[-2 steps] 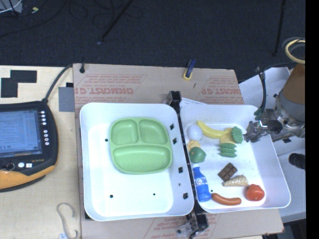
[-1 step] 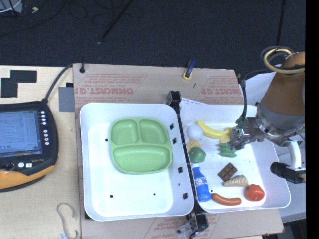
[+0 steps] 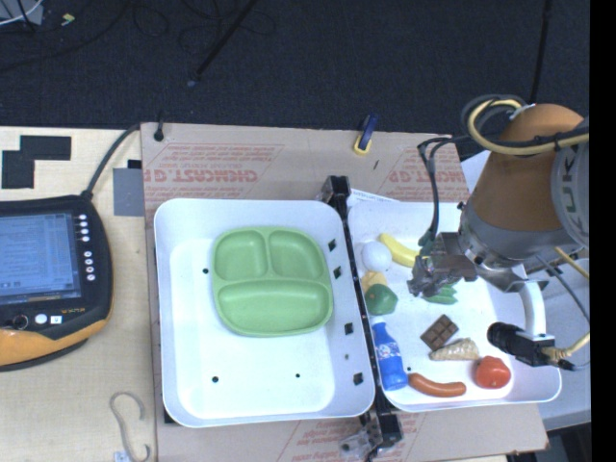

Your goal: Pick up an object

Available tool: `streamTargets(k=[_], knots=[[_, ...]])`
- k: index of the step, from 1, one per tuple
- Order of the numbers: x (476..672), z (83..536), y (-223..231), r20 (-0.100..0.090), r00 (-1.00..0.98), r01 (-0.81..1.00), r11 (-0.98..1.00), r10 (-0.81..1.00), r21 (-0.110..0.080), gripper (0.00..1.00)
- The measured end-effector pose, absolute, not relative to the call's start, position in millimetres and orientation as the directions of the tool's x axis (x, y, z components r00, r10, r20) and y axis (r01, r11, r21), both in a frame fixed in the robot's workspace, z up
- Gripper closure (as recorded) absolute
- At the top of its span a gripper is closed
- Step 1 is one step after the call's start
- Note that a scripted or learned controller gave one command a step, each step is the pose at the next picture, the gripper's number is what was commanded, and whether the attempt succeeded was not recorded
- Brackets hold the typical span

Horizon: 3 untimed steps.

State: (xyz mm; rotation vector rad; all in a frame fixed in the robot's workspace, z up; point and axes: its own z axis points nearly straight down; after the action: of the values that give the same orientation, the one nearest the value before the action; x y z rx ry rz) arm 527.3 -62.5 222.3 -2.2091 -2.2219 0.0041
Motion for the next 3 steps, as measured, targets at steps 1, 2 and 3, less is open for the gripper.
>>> streamTargets(k=[1,2,3], knots=[[522.8,226.6,-16.3,0.003,-0.005,1.000,0.005,1.000,-0.008,1.00],[507.7,214.9,36.7,0.002,-0.005,1.000,0.005,1.000,-0.010,1.00],[494.2,218.4,44.1,0.000,-0.001,1.000,0.001,1.000,-0.009,1.00]])
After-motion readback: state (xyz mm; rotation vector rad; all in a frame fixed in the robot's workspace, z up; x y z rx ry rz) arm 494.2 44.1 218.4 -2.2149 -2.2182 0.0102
